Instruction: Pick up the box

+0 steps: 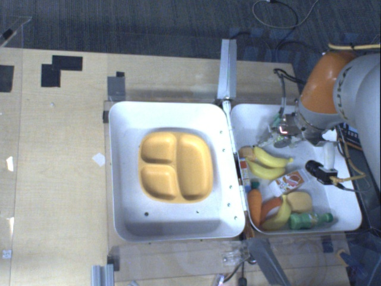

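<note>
The box [289, 181] is a small white and red carton lying tilted in the middle of the right bin [250, 117]. It sits just in front of two yellow bananas [268, 162]. My gripper [282, 131] hangs over the far part of the right bin, behind the bananas and well apart from the box. The grey arm with its orange band [324, 91] comes in from the right.
Near the right bin's front edge lie a carrot [255, 204], a third banana [280, 214], a tan roll [300, 201] and a green bottle [309, 220]. The left bin [125, 159] holds a yellow divided tray [177, 165]. A metal divider [226, 70] stands between the bins.
</note>
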Motion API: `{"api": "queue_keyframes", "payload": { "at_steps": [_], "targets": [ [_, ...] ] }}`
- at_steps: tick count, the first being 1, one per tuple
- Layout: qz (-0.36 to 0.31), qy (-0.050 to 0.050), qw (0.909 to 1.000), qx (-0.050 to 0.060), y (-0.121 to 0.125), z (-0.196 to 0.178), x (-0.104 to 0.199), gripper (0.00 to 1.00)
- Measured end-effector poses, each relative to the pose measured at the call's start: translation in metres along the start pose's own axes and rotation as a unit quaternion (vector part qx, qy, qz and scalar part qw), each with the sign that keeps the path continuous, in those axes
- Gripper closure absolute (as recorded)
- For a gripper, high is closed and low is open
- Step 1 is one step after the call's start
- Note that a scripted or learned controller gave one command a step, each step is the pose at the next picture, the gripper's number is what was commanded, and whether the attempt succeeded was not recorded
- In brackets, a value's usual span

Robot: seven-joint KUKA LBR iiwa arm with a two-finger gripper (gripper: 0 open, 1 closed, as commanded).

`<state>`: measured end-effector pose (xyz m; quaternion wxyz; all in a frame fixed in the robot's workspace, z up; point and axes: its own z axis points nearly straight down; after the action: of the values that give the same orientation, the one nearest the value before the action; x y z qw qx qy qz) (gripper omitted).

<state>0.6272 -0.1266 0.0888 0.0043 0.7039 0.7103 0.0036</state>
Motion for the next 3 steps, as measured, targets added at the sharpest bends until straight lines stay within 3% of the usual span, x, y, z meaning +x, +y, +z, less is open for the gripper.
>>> {"api": "queue_keyframes", "payload": {
  "at_steps": [1, 2, 3],
  "targets": [
    [0.0, 0.0, 1.0, 0.0, 0.0, 0.0, 0.0, 0.0],
    [0.039, -0.001, 0.9992, 0.0, -0.082, -0.002, -0.02, 0.0],
    [0.045, -0.001, 0.999, 0.002, 0.039, -0.009, -0.04, 0.0]
  ]
}}
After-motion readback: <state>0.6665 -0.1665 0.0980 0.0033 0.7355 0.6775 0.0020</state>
